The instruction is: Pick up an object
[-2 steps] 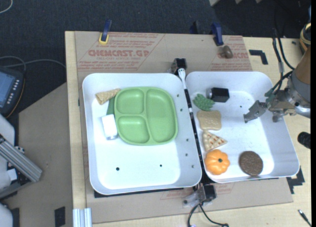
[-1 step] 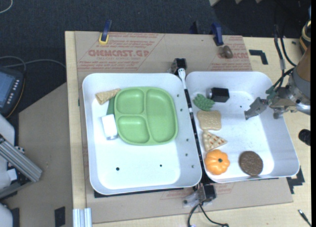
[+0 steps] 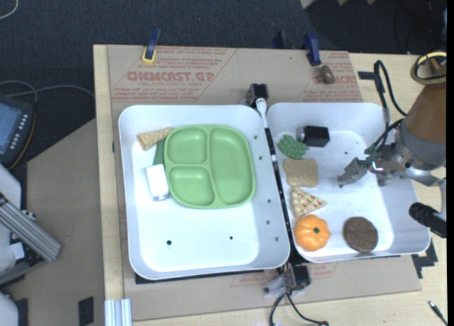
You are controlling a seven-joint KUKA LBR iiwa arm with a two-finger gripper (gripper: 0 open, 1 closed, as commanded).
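Left bin (image 3: 142, 239): green divided plate (image 3: 210, 165) at centre-top; tan cracker wedge (image 3: 154, 137) at plate's upper left corner; small white block (image 3: 157, 181) touching plate's left edge.

Right bin (image 3: 340, 113): black block (image 3: 314, 135) near top, green leafy piece (image 3: 292, 147) just beside it; tan bread slice (image 3: 301, 172) below; waffle-patterned wedge (image 3: 306, 202) under that; orange pumpkin (image 3: 312, 233) at bottom left corner; brown round cookie (image 3: 360, 234) to its right.

Gripper (image 3: 352, 173) over right bin's bare middle, right of bread slice, fingers slightly parted, nothing between them.
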